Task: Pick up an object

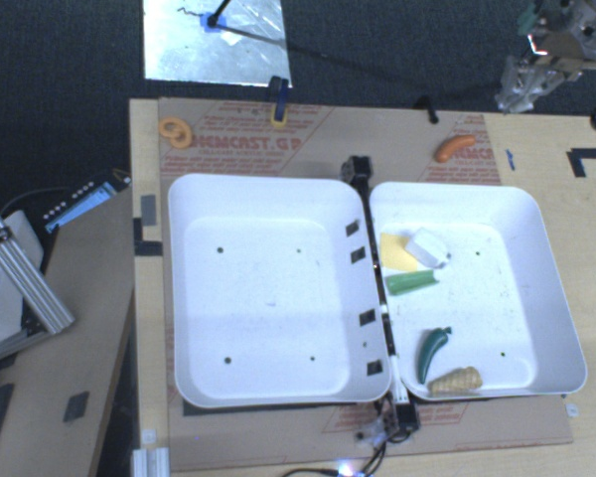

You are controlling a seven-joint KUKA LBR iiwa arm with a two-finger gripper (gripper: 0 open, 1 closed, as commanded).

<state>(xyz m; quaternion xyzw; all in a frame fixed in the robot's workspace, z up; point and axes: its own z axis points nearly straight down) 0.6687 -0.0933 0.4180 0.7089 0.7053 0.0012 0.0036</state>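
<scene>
Two shallow white bins side by side on a cardboard sheet (pixel 407 132). Nothing to pick in the left bin (pixel 263 286). In the right bin (pixel 536 276), all the toys crowded along the left wall, near the clips that join the bins: a yellow block (pixel 397 253) with a white block (pixel 427 247) leaning on it, a light green pod (pixel 410 282) just in front, then a dark green pepper (pixel 434 346) and a tan cone-shaped thing (pixel 454 380) at the near edge.

Up in the far right corner, beyond the bins, the gripper (pixel 526 87), well apart from every toy. Too small and blurry to say if open or closed. Nothing seen in it.

Out on the cardboard, an orange sausage (pixel 455 147) and a pretzel-like ring (pixel 176 132), likely out of play.

Probably just at the start: a long reach down and left needed. Hard part: toys hugging the wall, little room around them.
</scene>
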